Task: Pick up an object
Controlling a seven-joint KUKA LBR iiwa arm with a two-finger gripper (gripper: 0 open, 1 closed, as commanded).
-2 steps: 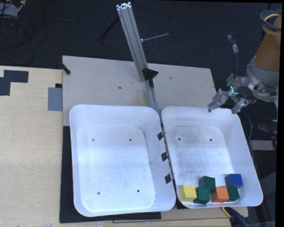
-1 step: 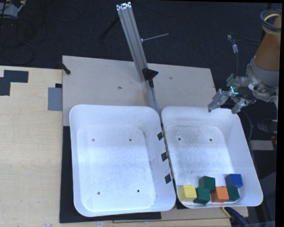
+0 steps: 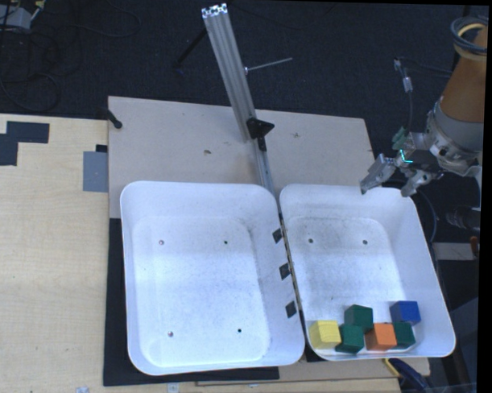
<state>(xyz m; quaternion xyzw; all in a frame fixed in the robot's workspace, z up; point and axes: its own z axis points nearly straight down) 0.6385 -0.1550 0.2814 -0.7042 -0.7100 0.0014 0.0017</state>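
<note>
Blocks cluster in the near corner of the right bin, well below the jaws: yellow block, two green blocks, orange block, blue block. Gripper hovers over the bin's far rim, fingers spread, holding nothing.
</note>
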